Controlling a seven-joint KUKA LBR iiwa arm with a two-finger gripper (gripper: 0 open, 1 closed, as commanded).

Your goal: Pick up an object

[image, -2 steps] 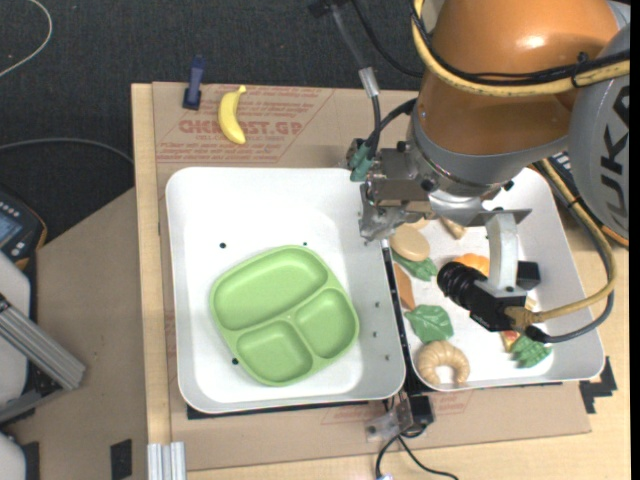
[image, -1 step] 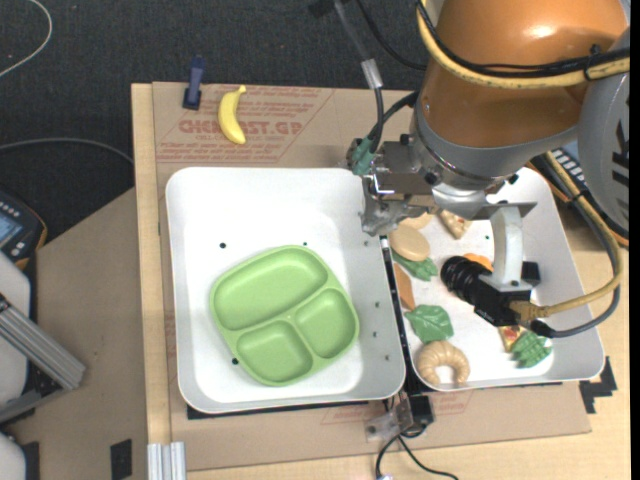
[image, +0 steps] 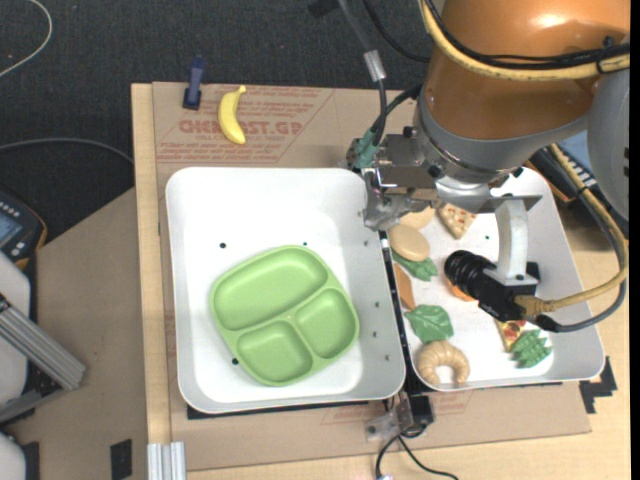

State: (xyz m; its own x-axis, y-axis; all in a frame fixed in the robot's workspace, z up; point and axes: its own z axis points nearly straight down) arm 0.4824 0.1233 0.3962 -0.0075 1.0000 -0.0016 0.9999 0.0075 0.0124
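The right bin (image: 575, 278) holds several toy foods. A tan bun (image: 410, 240) lies by a small green leaf (image: 420, 266), with a cracker wedge (image: 455, 220) behind them. Toward the front are a larger green leaf (image: 430, 320), a croissant (image: 443, 361), a pizza slice (image: 512, 333) and a green leafy piece (image: 530, 348). An orange strip (image: 404, 290) lies along the bin's left wall. My gripper (image: 440, 203) hangs low over the back left of this bin, just behind the bun and the cracker. The bulky wrist hides most of it.
The left bin (image: 190, 228) holds a green divided plate (image: 285, 313). On the cardboard behind the bins lie a yellow banana (image: 233, 115) and a small blue object (image: 193, 83). The arm covers the back right of the bench.
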